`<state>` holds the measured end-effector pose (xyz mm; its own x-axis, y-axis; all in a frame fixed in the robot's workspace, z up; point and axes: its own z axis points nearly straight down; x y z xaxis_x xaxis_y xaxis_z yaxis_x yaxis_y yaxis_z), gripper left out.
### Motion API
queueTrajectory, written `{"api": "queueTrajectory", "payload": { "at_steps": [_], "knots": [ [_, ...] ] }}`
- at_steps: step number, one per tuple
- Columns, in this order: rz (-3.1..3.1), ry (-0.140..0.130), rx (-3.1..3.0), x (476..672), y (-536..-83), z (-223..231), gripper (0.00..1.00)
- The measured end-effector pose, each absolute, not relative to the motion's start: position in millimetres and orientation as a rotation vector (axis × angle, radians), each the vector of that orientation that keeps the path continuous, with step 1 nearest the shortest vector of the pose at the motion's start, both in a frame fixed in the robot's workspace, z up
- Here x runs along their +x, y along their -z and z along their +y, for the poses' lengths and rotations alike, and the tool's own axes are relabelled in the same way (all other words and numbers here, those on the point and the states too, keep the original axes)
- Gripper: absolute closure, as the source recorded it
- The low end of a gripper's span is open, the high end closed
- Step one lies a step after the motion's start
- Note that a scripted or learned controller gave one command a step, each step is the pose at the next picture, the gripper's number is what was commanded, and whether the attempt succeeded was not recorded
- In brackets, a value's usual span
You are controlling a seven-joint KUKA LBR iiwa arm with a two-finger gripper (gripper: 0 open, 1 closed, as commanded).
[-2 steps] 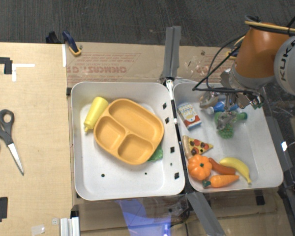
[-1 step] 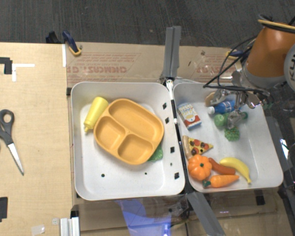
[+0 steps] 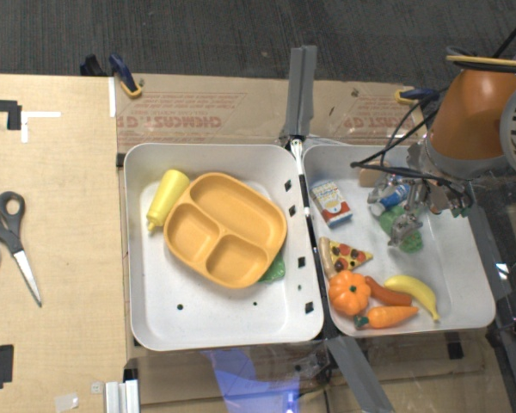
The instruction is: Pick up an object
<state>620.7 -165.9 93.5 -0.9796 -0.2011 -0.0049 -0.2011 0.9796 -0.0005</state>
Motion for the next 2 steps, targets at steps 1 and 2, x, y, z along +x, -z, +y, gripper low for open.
{"api": "queueTrajectory", "payload": {
  "at_steps": [1,2],
  "knots": [
    [3.134,0.000,-0.155,604.3,-93,-168,0.00],
    [3.128,0.002,-0.159,606.1,-104,-168,1.00]
  ]
}}
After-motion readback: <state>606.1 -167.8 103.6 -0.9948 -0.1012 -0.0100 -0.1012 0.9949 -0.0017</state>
